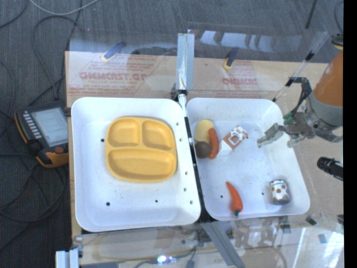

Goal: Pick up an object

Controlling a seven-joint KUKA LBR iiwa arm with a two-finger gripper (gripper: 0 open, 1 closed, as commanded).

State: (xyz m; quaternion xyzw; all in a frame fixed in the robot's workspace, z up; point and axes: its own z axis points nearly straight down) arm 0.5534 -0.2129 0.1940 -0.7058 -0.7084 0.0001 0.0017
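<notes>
The right bin [254, 166] holds several small objects. At its left wall lie a yellow rounded piece [204, 129], a brown piece [202, 148] and an orange-red sausage shape [213, 143], all touching. A small white and orange box [236, 137] sits just right of them. Toward the front lie a red-orange carrot [234, 197] and a small patterned can [279, 190]. My gripper [276, 140] hangs over the bin's right side, above bare floor to the right of the box. It is open, with nothing between its fingers.
In the left bin [89, 205] rests a yellow divided plate [141, 148]. A metal post [185, 66] stands behind the seam between the bins. A handheld pendant [43, 128] and cables lie on the floor to the left.
</notes>
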